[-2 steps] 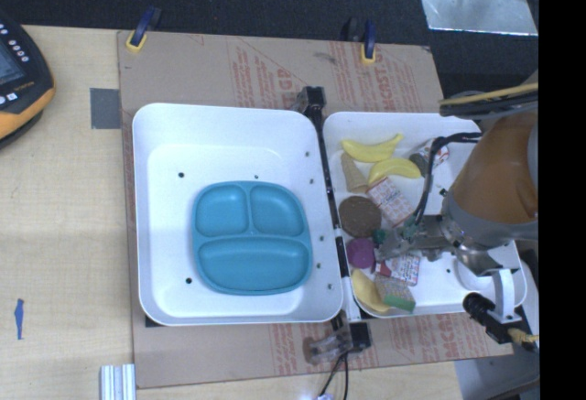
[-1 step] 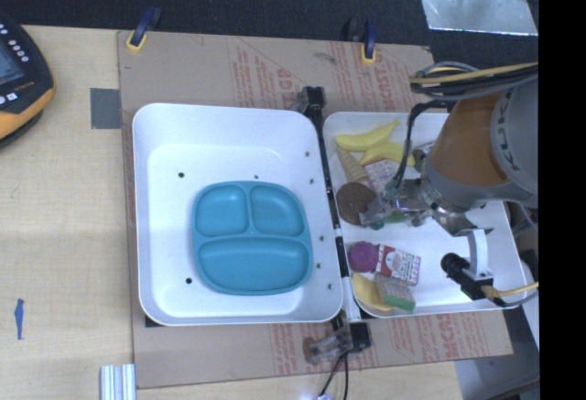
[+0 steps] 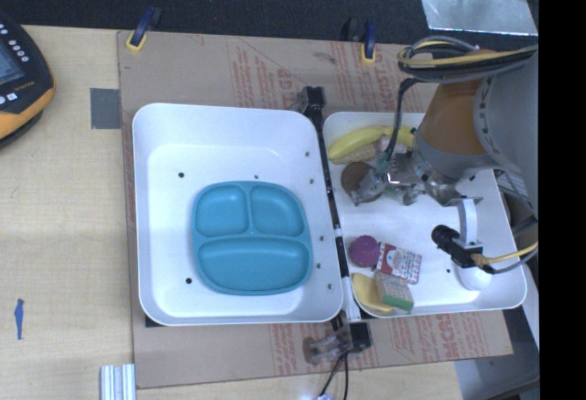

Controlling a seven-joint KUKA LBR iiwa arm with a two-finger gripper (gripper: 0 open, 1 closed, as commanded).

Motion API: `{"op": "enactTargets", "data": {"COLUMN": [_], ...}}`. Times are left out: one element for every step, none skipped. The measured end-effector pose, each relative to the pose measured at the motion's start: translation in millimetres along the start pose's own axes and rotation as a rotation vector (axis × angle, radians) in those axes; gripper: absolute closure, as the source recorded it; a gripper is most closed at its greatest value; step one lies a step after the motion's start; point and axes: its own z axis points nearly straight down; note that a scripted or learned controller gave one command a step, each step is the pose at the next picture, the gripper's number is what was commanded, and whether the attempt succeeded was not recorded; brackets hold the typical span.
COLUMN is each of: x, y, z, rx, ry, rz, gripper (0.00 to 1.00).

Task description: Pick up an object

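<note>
My gripper (image 3: 377,184) is low in the right bin (image 3: 513,297), near that bin's back left part. It sits right against a brown round object (image 3: 352,176); I cannot see whether it has hold of it. A yellow banana (image 3: 357,142) lies just behind the gripper. Toward the front lie a purple round item (image 3: 363,250), a red and white carton (image 3: 400,262) and a yellow piece with a green block on it (image 3: 385,296). The grey arm with its orange band (image 3: 453,119) covers the bin's back right part.
The left bin (image 3: 160,206) holds a blue divided plate (image 3: 251,237). A black cable end (image 3: 453,243) and a white part hang over the right bin's right side. A yellow and black handset (image 3: 18,73) lies at the bench's far left.
</note>
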Motion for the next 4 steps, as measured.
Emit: {"op": "enactTargets", "data": {"x": [0.7, 1.1, 2.1, 2.1], "y": [59.1, 64.9, 64.8, 64.3], "z": [3.2, 3.5, 3.3, -6.3], "rx": [0.04, 0.057, 0.057, 0.06], "ry": [0.007, 0.008, 0.005, 0.004], "rz": [0.007, 0.01, 0.01, 0.005], "gripper": [0.0, 0.0, 0.0, 1.0]}}
